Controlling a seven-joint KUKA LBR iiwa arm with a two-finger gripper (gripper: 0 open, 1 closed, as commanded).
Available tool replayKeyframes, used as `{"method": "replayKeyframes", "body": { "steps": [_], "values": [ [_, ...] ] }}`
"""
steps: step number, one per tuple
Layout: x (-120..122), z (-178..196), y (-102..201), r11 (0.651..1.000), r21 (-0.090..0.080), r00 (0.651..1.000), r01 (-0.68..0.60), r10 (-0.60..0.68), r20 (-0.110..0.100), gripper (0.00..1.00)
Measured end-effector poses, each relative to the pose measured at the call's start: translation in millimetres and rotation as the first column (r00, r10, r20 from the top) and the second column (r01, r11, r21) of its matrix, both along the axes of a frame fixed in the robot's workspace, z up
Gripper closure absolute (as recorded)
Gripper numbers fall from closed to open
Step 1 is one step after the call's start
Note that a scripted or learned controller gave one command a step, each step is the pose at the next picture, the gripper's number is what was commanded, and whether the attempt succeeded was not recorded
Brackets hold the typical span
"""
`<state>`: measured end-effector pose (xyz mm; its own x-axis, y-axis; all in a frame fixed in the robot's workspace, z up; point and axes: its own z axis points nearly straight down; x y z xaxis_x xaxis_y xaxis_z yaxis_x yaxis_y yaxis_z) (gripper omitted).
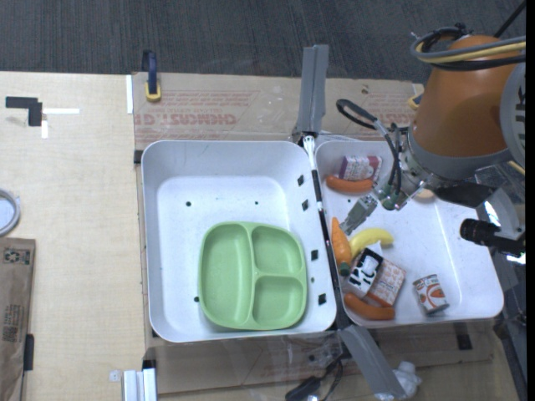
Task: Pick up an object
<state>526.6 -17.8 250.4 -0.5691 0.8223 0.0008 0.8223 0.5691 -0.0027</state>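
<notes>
Dark grey carpet floor [209, 15]; pale wooden bench [67, 224], cardboard sheet [226, 107]

One fixed camera above the bench [75, 182], slanting down over both bins [155, 224].

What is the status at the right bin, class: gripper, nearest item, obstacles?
Gripper low in right white bin, nothing seen between fingers. Yellow banana and orange carrot just below it. Red hot dog behind.

Green tray [251, 276] in left bin [159, 224]
</notes>
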Motion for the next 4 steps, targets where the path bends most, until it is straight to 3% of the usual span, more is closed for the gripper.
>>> {"method": "replayKeyframes", "body": {
  "steps": [1,2,3,4],
  "values": [
    [20.9,-59.6,-57.1,0.999,0.0,0.999,-0.035,0.035,0.001,0.0],
    [10.3,-159.4,-83.1,1.0,-0.001,1.0,-0.026,0.026,0.001,0.0],
    [52.3,-158.4,-113.9,0.989,0.0,0.989,0.149,-0.149,0.004,0.0],
    [52.8,-149.1,-114.5,0.989,-0.001,0.989,0.15,-0.15,0.006,1.0]
  ]
}}
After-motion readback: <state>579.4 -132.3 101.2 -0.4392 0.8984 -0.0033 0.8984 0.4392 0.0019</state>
